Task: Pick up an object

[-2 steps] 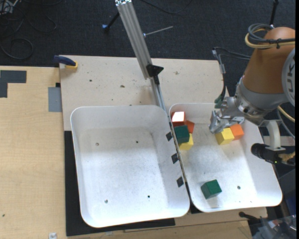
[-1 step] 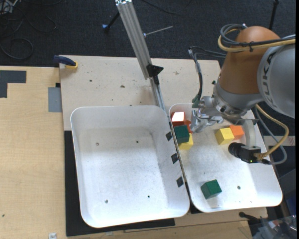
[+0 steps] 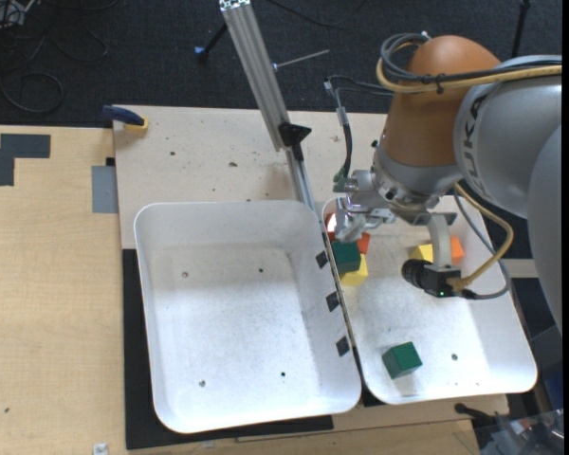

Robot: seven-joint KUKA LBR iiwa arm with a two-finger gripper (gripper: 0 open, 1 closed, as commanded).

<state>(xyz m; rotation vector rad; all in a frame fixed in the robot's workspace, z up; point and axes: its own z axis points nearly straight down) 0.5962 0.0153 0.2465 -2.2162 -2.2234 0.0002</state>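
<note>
1. Here we see the gripper (image 3: 353,224) low in the right bin (image 3: 474,373), close against the wall it shares with the left bin (image 3: 228,320).
2. Just under it sit a green block (image 3: 344,253), an orange block (image 3: 363,243) and a yellow block (image 3: 353,269), bunched together.
3. We cannot tell whether it is open or closed; it seems to touch the cluster.
4. Another green cube (image 3: 401,358) lies apart, nearer the front.
5. A yellow-and-orange piece (image 3: 438,251) rests behind the wrist.
</note>
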